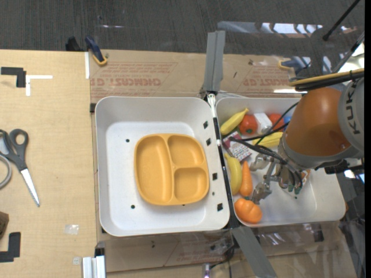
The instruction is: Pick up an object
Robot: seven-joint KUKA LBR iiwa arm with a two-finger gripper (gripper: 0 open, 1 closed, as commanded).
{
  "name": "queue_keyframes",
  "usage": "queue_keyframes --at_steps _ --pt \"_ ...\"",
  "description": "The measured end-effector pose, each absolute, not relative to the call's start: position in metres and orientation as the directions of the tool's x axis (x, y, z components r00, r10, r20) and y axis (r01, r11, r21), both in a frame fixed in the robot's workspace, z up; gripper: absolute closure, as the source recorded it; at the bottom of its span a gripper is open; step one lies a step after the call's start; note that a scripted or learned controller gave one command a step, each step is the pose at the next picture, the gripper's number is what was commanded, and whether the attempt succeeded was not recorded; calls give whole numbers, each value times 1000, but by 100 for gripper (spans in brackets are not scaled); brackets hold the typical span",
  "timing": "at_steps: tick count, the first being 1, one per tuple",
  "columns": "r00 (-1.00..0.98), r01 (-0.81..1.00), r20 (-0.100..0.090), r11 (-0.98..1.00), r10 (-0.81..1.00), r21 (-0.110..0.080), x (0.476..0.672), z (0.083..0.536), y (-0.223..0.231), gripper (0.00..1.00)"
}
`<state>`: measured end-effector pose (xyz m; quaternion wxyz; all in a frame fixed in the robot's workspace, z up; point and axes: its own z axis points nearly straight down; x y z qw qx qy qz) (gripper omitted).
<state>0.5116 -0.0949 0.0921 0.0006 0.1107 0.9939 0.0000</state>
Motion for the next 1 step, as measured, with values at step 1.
queue_keyframes --at_steps 1 --pt "-873 489 0 873 489 0 507 92 -93 0"
